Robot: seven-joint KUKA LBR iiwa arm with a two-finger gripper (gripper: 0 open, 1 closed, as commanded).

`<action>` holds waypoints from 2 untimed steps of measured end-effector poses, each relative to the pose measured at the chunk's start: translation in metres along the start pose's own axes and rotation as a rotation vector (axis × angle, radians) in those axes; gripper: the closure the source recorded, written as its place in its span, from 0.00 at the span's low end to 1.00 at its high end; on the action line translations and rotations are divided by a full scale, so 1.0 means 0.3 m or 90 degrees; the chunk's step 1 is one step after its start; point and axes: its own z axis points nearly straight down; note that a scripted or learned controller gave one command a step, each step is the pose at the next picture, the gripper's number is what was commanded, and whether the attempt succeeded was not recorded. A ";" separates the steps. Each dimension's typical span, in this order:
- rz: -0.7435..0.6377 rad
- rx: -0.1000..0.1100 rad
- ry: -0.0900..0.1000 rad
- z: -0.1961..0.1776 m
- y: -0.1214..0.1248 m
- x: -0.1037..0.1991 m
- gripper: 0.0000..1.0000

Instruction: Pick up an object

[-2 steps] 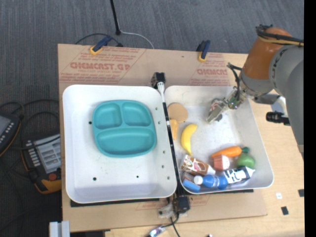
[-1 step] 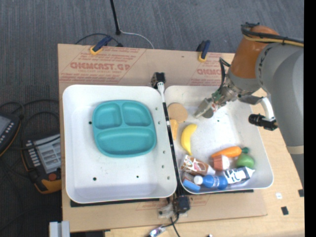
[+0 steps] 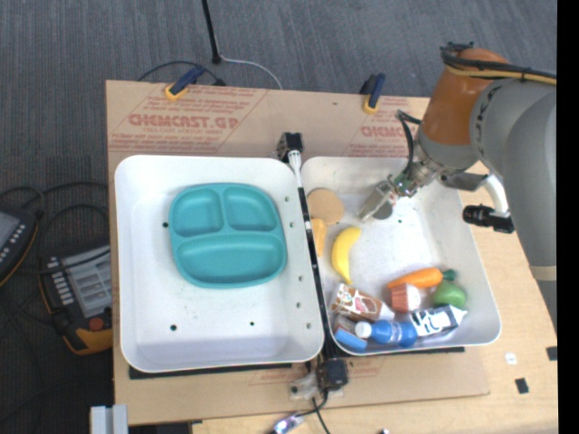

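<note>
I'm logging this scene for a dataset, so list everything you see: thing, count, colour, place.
Bins: two, white, side by side on the bench.
Divided tray: one, teal, in the left bin.
Banana: one, yellow, middle of the right bin.
Round tan item: one, tan, right bin's upper left corner.
Carrot: one, orange, right bin near the front.
Green item: one, green, beside the carrot.
Blue bottle: one, blue with a white cap, right bin's front edge.
Small packages: a few, mixed colours, front of the right bin; exact count unclear.
Clamps: two, yellow-blue, bench's back edge.
Arm: one, grey with orange band, from the right.
Pincer: one, above the right bin's back part.
</note>
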 end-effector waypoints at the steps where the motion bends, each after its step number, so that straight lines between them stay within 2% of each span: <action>1: -0.217 0.007 0.004 -0.004 0.048 0.088 0.00; 2: -0.240 0.001 0.002 0.000 0.074 0.165 0.00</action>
